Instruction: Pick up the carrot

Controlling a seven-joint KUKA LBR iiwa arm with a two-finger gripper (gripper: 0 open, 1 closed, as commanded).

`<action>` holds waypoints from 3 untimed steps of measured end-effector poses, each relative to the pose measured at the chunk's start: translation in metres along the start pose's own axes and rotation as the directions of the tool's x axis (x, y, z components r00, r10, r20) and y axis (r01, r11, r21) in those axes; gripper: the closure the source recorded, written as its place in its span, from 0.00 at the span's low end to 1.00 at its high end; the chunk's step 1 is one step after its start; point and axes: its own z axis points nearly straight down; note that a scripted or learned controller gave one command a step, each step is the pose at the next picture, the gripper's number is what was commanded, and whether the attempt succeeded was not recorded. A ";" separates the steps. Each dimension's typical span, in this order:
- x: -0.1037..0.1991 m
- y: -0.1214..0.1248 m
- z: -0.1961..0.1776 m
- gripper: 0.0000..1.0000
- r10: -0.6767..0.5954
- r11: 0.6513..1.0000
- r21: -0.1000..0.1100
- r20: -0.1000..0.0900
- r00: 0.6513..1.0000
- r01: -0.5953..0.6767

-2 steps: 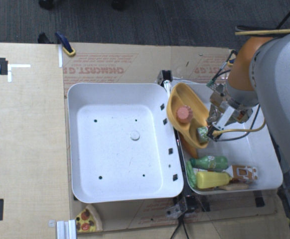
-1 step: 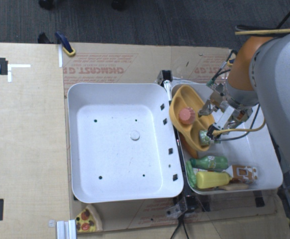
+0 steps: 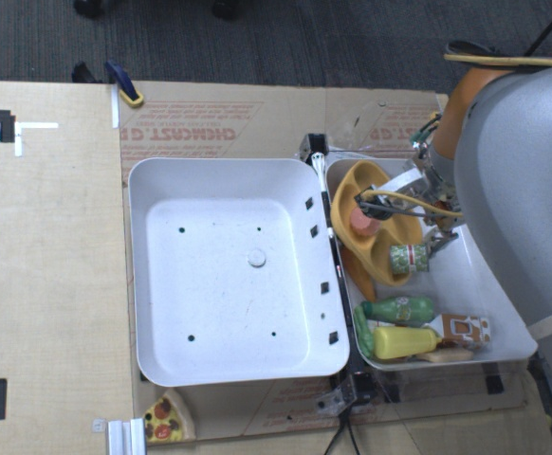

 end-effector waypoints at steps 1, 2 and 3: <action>0.005 0.003 0.000 0.00 0.097 0.995 0.005 0.014 0.995 -0.097; -0.008 -0.014 0.001 0.00 0.110 0.994 -0.009 -0.010 0.994 -0.110; -0.036 0.028 0.004 0.00 -0.172 0.985 -0.006 -0.008 0.985 0.172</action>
